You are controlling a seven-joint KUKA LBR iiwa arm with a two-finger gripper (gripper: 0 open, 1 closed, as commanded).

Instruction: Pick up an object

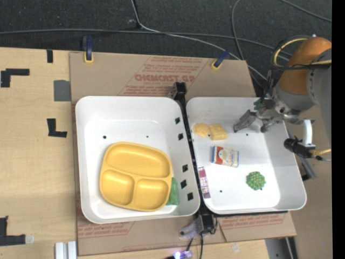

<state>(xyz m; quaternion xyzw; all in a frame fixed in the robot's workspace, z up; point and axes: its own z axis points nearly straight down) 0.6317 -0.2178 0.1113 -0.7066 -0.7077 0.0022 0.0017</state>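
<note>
the grey arm (318, 85) enters from the right with its orange band (304, 63) uppermost, bends down at the wrist and points its gripper (251, 121) leftward and low, the two dark fingers (242, 123) spread apart in a v with nothing between them.

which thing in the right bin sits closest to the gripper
The pale yellow piece near the divider's upper end; the small carton and green ball lie farther from the gripper.

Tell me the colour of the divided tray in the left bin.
Yellow; the tray shows best in the camera view.
</note>
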